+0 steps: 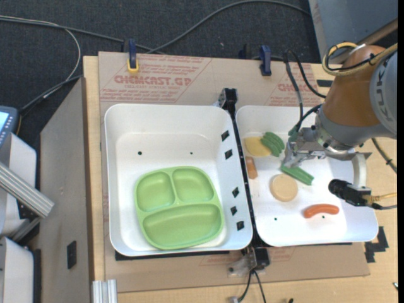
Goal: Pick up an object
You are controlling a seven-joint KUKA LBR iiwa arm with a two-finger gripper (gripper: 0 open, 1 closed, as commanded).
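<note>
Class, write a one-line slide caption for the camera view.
KUKA arm's gripper lowered over toy food in the right bin; green divided plate sits in the left bin.

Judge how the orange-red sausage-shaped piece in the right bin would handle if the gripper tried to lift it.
The sausage looks small, probably toy food, so likely light and stiff. Its rounded, slightly curved body may roll or slip from between fingers unless pinched across its width. It lies apart from the tan disc, so a push would probably slide it freely on the bin floor.

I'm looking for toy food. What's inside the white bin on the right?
The right white bin holds a red sausage, a round tan cookie, green pods, a yellow piece. The arm's gripper covers part of another green piece.
</note>
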